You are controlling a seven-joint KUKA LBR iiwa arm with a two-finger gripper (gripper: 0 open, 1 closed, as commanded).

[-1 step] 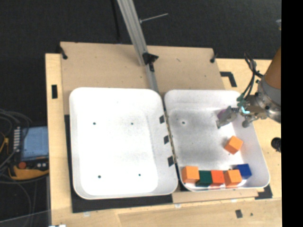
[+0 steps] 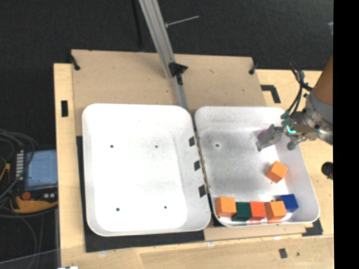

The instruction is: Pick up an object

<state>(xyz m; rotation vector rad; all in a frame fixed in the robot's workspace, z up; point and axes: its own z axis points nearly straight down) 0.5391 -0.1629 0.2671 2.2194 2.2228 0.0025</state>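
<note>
The bench point(image 2: 151, 77) is carrying two shallow white bins side by side, their inner walls touching along the middle. A slanted metal rail point(image 2: 160, 35) is running from the bench's far edge down to the point where the bins meet.

The left bin point(image 2: 90, 167) is sitting toward the bench's left edge. The right bin point(image 2: 235, 116) is sitting toward the right edge and is holding all the blocks.

The arm point(image 2: 325, 91) is reaching in over the right bin's far right corner. Its gripper point(image 2: 277, 138) is hanging above the bin's far right area, with its claw standing apart: one grey finger point(image 2: 266, 139) is pointing toward the bin's centre and the other is lying nearer the right wall. Nothing is showing between them.

A lone orange cube point(image 2: 276, 171) is lying tilted on the bin floor, just nearer than the gripper, toward the right wall and apart from the claw.

Along the right bin's near wall a row of blocks is sitting close together: an orange block point(image 2: 226, 205) at the left, a green block point(image 2: 242, 210) beside it, a red-orange block point(image 2: 258, 209), another orange block point(image 2: 275, 209), and a blue block point(image 2: 289, 202) at the right end, set slightly farther back.
</note>
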